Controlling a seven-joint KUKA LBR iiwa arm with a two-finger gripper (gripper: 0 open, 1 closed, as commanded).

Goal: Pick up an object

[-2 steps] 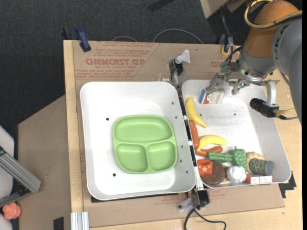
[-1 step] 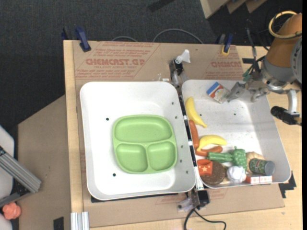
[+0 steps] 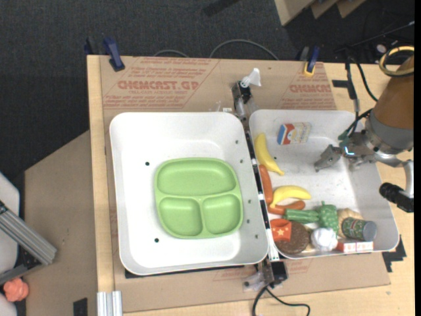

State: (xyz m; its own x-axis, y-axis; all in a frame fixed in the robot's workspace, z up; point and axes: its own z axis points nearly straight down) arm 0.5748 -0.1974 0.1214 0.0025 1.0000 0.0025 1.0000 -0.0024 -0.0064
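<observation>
Low in the frame's right bin (image 3: 388,206), a can (image 3: 357,228), cookie (image 3: 295,237) and green toy (image 3: 314,214) crowd its near edge, bananas (image 3: 268,154) lie beside the left wall, a small carton (image 3: 293,133) sits farther up, and the gripper (image 3: 329,158) hovers mid-right with fingers (image 3: 323,160) open, gripping nothing.

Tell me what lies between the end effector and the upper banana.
Bare white floor of the right bin: in the camera view nothing sits between the end effector and the upper banana.
</observation>
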